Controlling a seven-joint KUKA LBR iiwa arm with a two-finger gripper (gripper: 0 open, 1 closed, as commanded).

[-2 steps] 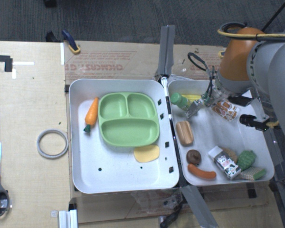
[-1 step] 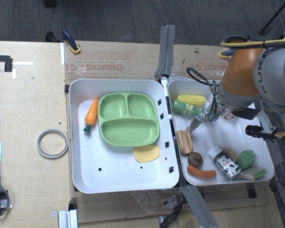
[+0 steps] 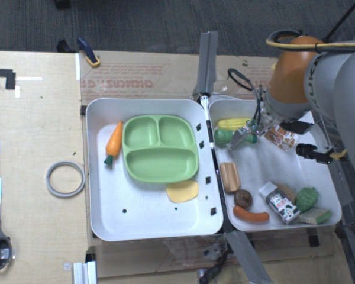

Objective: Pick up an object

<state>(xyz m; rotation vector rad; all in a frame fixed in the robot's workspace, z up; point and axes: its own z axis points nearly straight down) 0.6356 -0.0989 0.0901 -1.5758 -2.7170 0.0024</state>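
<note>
We see the gripper [image 3: 244, 136] low in the far left corner of the right bin [image 3: 266, 169], just beside the corn cob [image 3: 232, 123] and a green toy [image 3: 222, 136]; we cannot tell what state it is in. In the left bin [image 3: 100, 206] lie a green divided plate [image 3: 160, 148] and a carrot [image 3: 113, 139].

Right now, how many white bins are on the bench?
2. The left bin holds a green divided plate, a carrot and a yellow piece. The right bin holds the other toy foods, under the gripper.
</note>
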